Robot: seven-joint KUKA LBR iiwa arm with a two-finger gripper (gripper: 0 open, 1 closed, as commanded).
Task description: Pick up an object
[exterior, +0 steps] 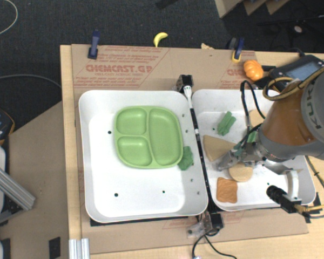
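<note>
— Where is the arm (291, 125)?
— It comes in from three o'clock, its orange band bulking large, the wrist bent down toward nine o'clock.
— And the gripper (230, 158)?
— Low, at the arm's nine o'clock end, its metal parts pointing toward eight o'clock.

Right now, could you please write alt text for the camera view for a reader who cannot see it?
A grey robot arm with an orange band reaches into the right white bin, its pincer low among a tan wedge, a round tan piece and an orange-brown square. The left white bin holds a green divided plate.
</note>
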